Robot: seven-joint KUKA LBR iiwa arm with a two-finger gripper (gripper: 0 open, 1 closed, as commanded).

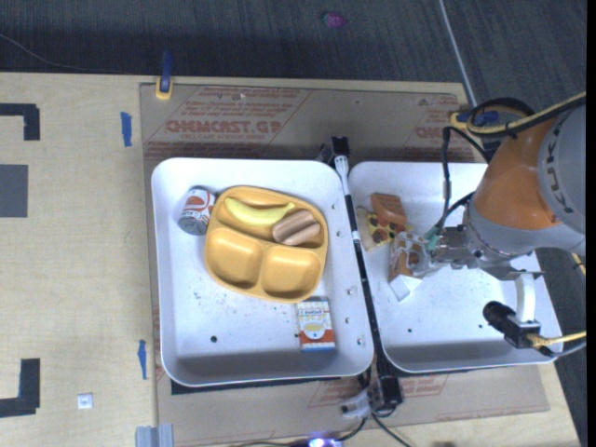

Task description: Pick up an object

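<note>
Left bin (177, 277): I am seeing a can (195, 210), a yellow tray (265, 245) and a small carton (316, 326) lying there. Right bin (447, 343): my tool (416, 252) is hovering at an orange packet (389, 214); its opening I cannot tell.

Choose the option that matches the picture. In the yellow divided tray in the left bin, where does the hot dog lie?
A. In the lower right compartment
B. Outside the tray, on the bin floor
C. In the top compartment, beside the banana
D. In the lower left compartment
C: the hot dog lies in the top compartment of the yellow tray, just right of the banana; both lower compartments hold nothing.
</note>
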